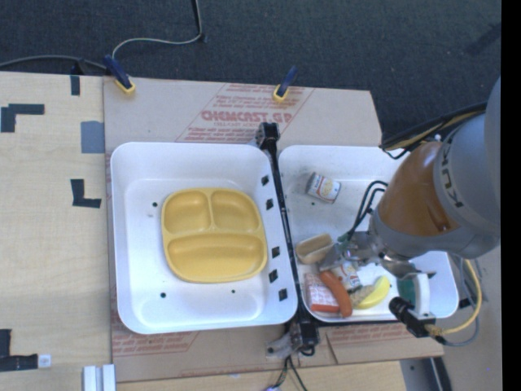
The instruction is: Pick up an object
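My gripper (pixel 345 257) hangs low over the right bin (pixel 358 163), under the grey arm with its orange band (pixel 411 195). Right beside it to the left lies a tan bun-like piece (pixel 313 247). Just below it sit a red sausage (pixel 335 292) on a flat packet (pixel 314 286) and a yellow banana (pixel 374 293). A small can (pixel 323 187) lies on its side toward the back of the bin, apart from the gripper. The wrist hides whatever is directly beneath it.
The left bin (pixel 130 218) holds a yellow divided plate (pixel 214 235). A black divider (pixel 275 210) runs between the bins. A green and white item (pixel 418 288) lies at the right bin's front right corner. Cables trail at the bench's front edge (pixel 293 350).
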Robot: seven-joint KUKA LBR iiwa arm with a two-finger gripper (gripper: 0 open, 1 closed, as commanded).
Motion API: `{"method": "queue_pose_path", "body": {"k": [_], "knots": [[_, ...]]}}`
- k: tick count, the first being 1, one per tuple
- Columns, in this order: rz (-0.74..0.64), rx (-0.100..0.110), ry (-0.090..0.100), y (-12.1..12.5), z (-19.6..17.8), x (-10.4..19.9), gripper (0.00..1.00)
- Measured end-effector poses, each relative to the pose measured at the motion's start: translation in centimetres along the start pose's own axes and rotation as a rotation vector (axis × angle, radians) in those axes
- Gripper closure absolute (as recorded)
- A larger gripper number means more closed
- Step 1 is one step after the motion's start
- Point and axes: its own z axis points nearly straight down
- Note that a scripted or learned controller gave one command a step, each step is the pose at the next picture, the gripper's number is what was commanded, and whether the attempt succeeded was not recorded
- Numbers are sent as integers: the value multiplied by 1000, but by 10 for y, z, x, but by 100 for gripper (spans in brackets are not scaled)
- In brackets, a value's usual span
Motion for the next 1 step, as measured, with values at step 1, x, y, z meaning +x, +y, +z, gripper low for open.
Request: {"method": "queue_pose_path", "body": {"k": [1], "knots": [[-3, 8, 4, 29, -88, 91, 100]]}}
